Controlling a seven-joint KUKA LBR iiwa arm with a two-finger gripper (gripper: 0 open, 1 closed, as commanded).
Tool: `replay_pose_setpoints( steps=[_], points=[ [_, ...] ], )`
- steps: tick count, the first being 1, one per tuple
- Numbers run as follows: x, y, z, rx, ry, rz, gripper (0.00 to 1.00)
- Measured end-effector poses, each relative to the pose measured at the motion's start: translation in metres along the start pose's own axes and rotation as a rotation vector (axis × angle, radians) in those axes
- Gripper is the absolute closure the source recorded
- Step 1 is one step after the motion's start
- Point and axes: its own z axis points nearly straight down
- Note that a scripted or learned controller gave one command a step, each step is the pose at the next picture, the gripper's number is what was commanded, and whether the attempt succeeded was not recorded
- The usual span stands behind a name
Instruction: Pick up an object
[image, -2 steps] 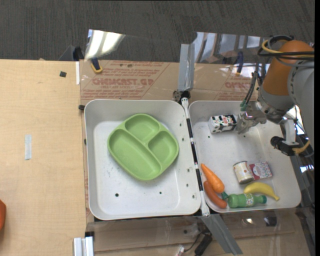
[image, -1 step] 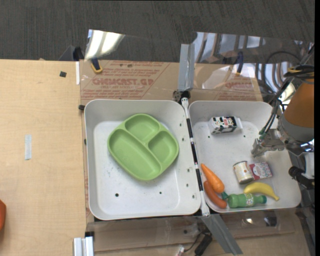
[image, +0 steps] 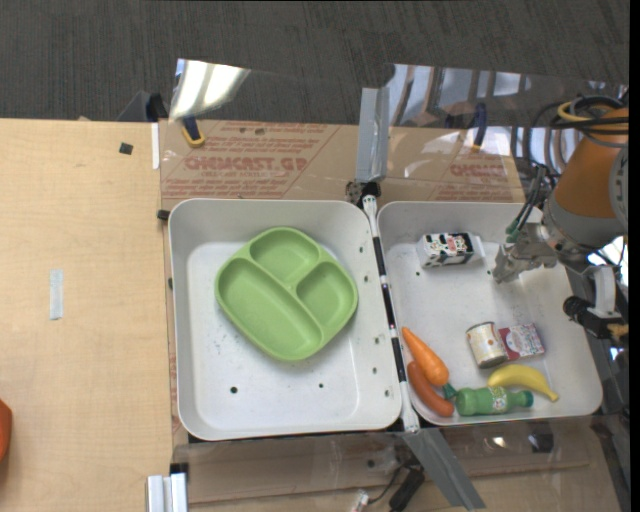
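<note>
Banana (image: 524, 380) lying crosswise, carrot (image: 424, 356) diagonal

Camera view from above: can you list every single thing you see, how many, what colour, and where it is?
shallow white plastic bins: 2, white, side by side on the bench
green divided plastic plate: 1, light green, middle of the left bin
small black-and-white printed carton: 1, black and white, far part of the right bin
orange toy carrots: 2, orange, near left side of the right bin
green plastic toy bottle: 1, green, near edge of the right bin
yellow toy banana: 1, yellow, just beyond the bottle
small tin can: 1, tan and silver, right bin, on its side
pink flat packet: 1, pink, touching the can's right
grey robot arm with orange band: 1, reaching in from the right
claw: 1, grey, over the right bin's far part
</note>
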Motion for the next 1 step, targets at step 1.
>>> replay_pose_setpoints(
  steps=[1],
  points=[
    [0.0038,0.0463,-0.0003,0.0,-0.001,0.016,1.0]
  ],
)
